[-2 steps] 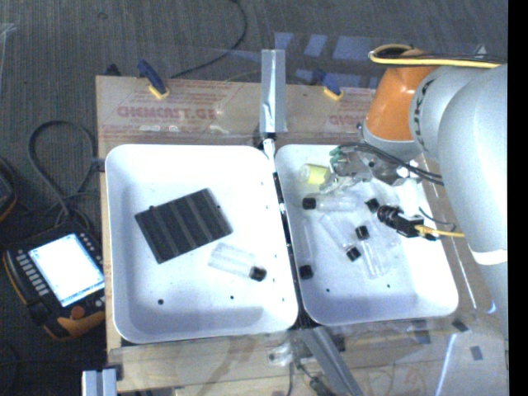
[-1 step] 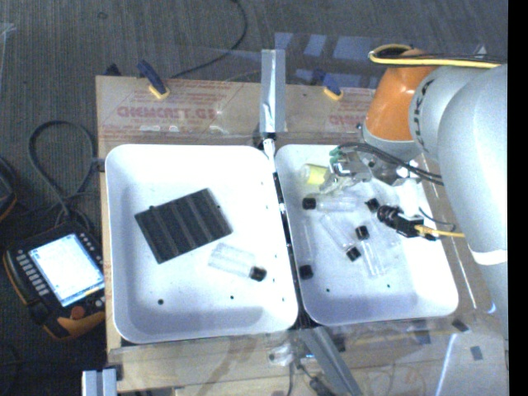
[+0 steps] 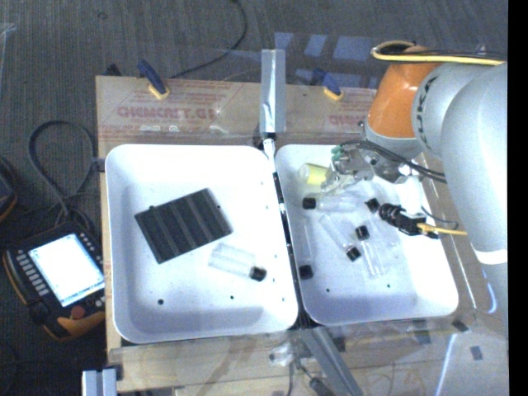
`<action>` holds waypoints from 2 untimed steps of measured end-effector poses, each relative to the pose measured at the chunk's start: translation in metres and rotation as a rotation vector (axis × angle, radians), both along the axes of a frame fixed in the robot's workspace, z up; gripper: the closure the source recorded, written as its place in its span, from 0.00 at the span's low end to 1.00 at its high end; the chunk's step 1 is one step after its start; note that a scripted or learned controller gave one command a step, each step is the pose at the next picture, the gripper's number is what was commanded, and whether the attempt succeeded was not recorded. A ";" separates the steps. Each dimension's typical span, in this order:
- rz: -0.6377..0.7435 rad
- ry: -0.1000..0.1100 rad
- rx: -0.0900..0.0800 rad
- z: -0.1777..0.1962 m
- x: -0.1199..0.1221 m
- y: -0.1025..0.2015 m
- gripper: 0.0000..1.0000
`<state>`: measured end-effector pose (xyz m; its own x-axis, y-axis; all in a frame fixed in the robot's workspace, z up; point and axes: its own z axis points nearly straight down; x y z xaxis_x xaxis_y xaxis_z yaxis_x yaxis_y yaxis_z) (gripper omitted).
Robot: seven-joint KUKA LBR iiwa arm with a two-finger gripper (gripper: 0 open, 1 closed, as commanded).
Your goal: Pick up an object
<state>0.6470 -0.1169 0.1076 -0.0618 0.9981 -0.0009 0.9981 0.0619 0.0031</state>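
Note:
My gripper (image 3: pixel 345 170) hangs low over the back of the right bin (image 3: pixel 429 304), under the orange-banded wrist. A pale yellow piece (image 3: pixel 314 172) lies just left of it, close or touching; I cannot tell which. Below it, on the bin floor, lie clear tubes (image 3: pixel 338 205) (image 3: pixel 378 258) and small black caps (image 3: pixel 308 203) (image 3: pixel 353 253). I see nothing held by the gripper.
The left bin (image 3: pixel 124 221) holds a black ribbed slab (image 3: pixel 182 223) and a clear vial with a black cap (image 3: pixel 237 263). A metal post (image 3: pixel 271 97) stands behind the wall between the bins. Another black cap (image 3: pixel 305 271) sits by the right bin's left wall.

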 end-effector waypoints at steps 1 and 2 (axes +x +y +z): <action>0.000 -0.001 0.000 0.000 0.000 0.000 0.00; 0.020 0.019 -0.005 -0.019 0.009 0.009 0.00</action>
<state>0.6560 -0.1076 0.0887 -0.0821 0.9966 -0.0044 0.9965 0.0820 -0.0159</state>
